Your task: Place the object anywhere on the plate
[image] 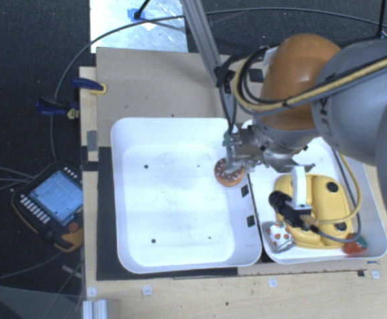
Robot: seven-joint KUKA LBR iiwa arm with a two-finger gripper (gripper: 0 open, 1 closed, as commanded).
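Note:
A small brown ring-shaped doughnut [228, 173] with a pale frosted rim hangs at the right side of the left white bin [173, 251], close to its right wall. My gripper [232, 158] comes down on it from above, and its narrow fingers are shut on the doughnut's top edge. The yellow plate [326, 201] lies in the right white bin [372, 241], to the right of the gripper and partly hidden by the arm and wrist.
A small white cube with red dots [279, 236] sits at the front left of the right bin beside the plate. A red and green item [356, 246] lies at the plate's front right. The grey and orange arm [312, 78] overhangs the right bin's back.

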